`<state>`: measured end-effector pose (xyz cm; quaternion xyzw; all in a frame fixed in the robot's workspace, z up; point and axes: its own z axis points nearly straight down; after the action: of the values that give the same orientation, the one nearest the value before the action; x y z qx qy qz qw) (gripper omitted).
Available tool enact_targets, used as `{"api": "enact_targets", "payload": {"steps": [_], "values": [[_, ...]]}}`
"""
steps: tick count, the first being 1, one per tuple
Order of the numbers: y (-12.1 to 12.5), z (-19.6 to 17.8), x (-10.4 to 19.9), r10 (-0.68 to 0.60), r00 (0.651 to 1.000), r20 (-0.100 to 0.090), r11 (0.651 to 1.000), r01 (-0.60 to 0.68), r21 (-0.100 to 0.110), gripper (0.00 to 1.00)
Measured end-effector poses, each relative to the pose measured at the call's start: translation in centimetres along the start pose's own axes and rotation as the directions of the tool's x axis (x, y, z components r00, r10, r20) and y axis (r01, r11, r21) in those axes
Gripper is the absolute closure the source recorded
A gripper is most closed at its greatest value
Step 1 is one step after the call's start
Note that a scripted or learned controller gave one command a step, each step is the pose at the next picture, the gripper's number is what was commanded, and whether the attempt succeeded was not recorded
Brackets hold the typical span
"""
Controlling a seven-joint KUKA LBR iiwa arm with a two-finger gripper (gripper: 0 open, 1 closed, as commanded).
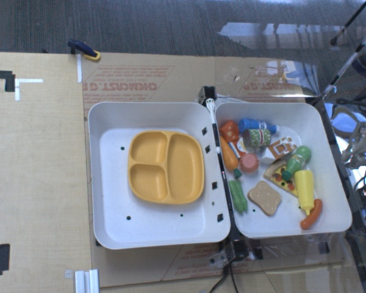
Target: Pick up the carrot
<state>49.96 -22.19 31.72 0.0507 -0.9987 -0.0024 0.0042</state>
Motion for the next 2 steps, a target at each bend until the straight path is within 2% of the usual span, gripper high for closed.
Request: {"api": "enact_targets", "payload": {"steps": [1,2], "values": [[0.02,0.0,-0.01,0.0,1.0,0.0,1.0,0.0,0.0,0.0],[-0.1,-0.54,-0.27,0.0,1.0,-0.002,1.0,0.0,-0.001,1.0]]}}
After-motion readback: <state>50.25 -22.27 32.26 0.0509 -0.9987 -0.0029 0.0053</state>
